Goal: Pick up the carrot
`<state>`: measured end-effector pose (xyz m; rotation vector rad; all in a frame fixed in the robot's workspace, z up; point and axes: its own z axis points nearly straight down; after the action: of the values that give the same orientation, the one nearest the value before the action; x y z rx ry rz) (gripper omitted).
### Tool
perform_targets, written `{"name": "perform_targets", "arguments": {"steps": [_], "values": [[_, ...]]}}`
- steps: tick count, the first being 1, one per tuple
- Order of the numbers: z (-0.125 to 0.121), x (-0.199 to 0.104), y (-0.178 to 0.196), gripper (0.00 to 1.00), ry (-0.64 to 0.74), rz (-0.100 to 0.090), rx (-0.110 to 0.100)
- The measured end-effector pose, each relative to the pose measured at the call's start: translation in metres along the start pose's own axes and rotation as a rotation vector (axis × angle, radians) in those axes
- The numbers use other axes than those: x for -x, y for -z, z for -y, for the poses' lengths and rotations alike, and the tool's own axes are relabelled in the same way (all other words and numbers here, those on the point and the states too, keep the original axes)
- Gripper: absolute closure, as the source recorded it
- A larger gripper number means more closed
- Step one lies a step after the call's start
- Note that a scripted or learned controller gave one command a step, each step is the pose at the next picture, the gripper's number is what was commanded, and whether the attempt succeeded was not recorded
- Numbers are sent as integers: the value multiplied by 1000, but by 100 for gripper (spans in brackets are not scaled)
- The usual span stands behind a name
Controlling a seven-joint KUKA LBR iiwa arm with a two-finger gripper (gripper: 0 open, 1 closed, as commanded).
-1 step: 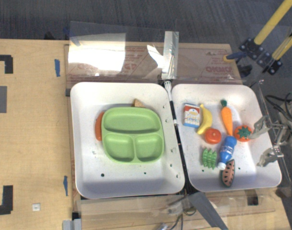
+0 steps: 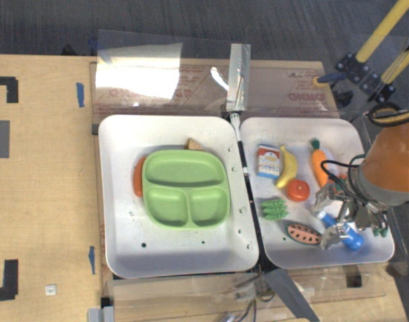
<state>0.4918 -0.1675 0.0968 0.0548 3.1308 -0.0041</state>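
carrot (image 2: 318,167): orange with a green top, lying in the right bin (image 2: 365,139) near its far right part, just right of the banana (image 2: 287,168) and above the tomato (image 2: 298,190).
gripper (image 2: 338,219): low over the right bin's near right part, below the carrot and apart from it; whether its fingers are spread or closed cannot be told, and nothing is seen between them.
arm (image 2: 391,166): orange band at the right edge.
other right-bin items: small carton (image 2: 267,162), green piece (image 2: 274,209), watermelon slice (image 2: 304,234), blue object (image 2: 352,239).
left bin (image 2: 117,180): holds a green divided tray (image 2: 186,187).
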Motion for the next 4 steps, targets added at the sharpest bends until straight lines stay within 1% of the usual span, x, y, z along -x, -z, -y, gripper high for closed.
{"name": "perform_targets", "arguments": {"steps": [1,2,3,4], "values": [[-4,76,-8,0,2,4,1],[-5,79,6,100,3,15,-1],[17,-1,53,100,70,-4,1],[42,4,100,100,145,0,0]]}}
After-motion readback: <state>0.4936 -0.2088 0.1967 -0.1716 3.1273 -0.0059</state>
